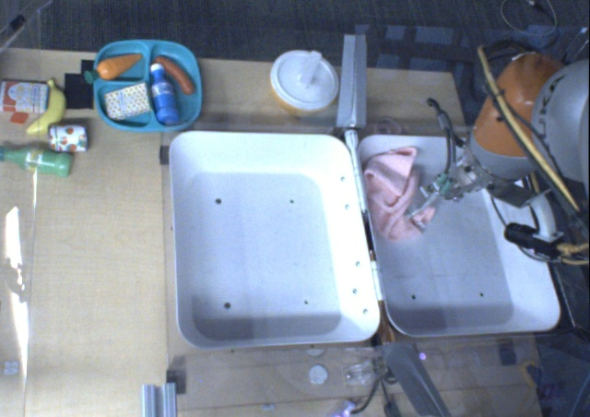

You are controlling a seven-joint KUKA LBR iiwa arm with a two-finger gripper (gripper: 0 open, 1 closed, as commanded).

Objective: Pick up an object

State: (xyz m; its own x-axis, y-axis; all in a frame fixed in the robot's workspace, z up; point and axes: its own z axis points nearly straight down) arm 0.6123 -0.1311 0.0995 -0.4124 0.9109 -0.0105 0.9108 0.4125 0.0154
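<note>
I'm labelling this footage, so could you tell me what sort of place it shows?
Probably a robotics lab's grasping test bench: two white bins side by side, a cabled arm reaching over a pink cloth, and toy food in a blue tray.

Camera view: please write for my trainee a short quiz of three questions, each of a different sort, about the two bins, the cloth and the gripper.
1. True or false: the pink cloth lies in the left bin.
2. Multiple choice: the gripper is seen (a) over the blue divided tray, (b) at the cloth's right edge, above the right bin, (c) over the white lidded cup.
3. Fill in: the banana lies on the bench, to the ____ of the blue tray.

Key
1. False; it lies in the right bin, near the wall between the bins.
2. b
3. left
</note>
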